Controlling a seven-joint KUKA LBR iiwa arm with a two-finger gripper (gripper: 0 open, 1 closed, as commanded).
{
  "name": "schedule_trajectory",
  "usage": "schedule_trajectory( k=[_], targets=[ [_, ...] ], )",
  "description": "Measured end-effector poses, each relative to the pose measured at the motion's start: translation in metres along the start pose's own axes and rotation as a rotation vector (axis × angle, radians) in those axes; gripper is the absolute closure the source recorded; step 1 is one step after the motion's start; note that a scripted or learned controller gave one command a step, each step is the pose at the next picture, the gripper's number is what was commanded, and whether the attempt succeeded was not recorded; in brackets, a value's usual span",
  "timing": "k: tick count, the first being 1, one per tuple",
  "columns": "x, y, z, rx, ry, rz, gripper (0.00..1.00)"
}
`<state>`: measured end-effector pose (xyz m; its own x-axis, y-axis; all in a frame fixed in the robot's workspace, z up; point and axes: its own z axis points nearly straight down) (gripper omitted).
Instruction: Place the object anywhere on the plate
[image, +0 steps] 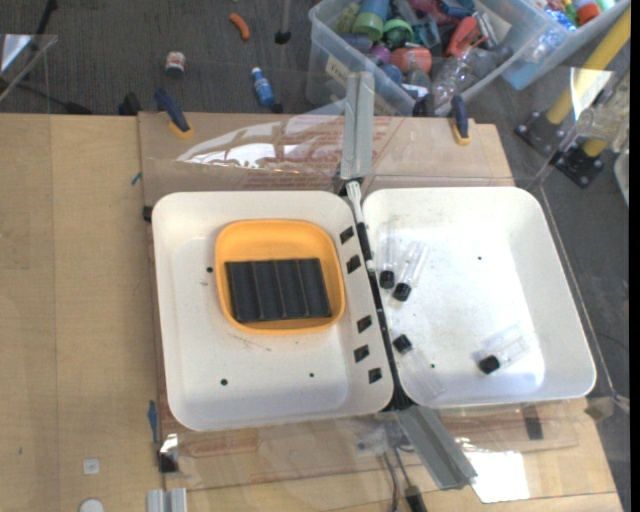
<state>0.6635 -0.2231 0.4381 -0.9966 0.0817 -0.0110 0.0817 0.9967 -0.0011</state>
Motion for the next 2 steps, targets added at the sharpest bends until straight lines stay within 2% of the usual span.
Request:
schedule_trajectory(
  k=[2],
  targets=[
    [-0.0046,0.0024,-0.0002,-0.002,-0.002,-0.764,1.0]
  ],
)
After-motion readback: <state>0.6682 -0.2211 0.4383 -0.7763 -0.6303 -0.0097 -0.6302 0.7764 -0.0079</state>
